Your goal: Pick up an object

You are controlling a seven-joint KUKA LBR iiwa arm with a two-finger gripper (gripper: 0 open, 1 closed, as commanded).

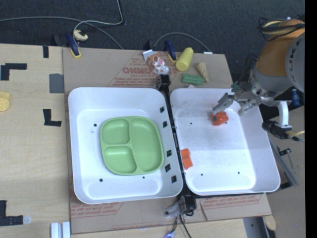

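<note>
A small red-orange object (219, 118) lies on the floor of the right bin (247, 182), toward its far side. My gripper (230, 109) hangs over that bin's far right part, just right of and above the red object. Its two fingers are spread apart and open, with nothing between them. The left fingertip (218, 108) sits right beside the object's top edge. An orange block (185, 158) rests against the right bin's left wall, well away from the gripper. A green divided plate (132, 145) lies in the left bin (84, 113).
Behind the bins on the cardboard lie a yellow cylinder (184, 58), a green piece (193, 79), a beige cone (202, 71) and a small packet (156, 62). The arm's orange band (280, 53) stands at the right edge.
</note>
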